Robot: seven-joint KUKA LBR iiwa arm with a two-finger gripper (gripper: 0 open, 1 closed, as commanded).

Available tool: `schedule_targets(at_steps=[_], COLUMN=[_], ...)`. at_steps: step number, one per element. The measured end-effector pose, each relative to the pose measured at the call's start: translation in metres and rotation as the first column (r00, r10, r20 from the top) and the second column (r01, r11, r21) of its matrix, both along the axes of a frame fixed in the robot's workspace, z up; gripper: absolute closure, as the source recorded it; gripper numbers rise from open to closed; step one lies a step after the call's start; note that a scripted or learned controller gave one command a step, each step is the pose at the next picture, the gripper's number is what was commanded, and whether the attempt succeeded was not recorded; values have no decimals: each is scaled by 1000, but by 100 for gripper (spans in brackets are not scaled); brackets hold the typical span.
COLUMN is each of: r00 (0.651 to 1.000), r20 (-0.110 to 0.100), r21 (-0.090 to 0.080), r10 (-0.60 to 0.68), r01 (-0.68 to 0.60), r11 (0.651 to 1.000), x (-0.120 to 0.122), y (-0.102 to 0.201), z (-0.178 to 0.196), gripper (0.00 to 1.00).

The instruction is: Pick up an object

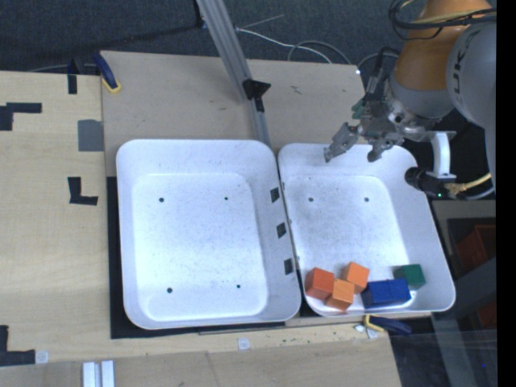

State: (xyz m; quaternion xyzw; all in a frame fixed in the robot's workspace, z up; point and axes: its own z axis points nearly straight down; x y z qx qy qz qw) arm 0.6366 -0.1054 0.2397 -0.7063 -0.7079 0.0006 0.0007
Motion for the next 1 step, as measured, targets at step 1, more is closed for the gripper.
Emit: schedule_targets(at_steps=[1], r00=[1000], r20=[0], r21=[1], r10=[2], r01=[-2], r11=[1000], x=[0], y=[1], z=[10], gripper=[100])
